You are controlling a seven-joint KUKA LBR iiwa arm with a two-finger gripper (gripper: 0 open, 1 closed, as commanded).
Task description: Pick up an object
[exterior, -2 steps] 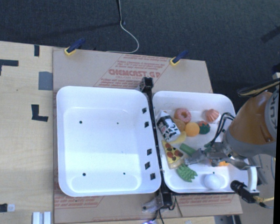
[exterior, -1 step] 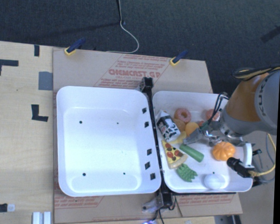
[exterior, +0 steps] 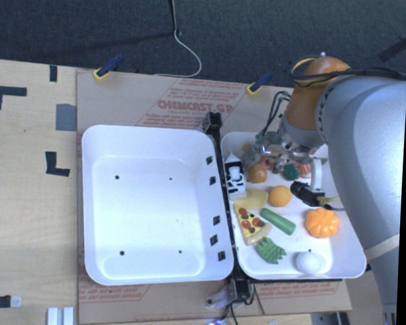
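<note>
Where the right bin (exterior: 347, 268) holds the toys, a small brown piece (exterior: 257, 173) lies at its far left end, directly under the gripper (exterior: 263, 155). Finger state: cannot tell. Nearby: orange ball (exterior: 279, 196), pizza slice (exterior: 251, 222), green cucumber (exterior: 277, 221), pumpkin (exterior: 321, 223), white egg (exterior: 310, 262). Left bin (exterior: 93, 186) alongside.

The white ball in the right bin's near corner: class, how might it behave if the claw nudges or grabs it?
The white ball looks round and smooth, so it would probably roll when nudged. It lies near the right bin's curved rim, which might stop it. Its smooth surface could slip from a pinching grasp.
</note>
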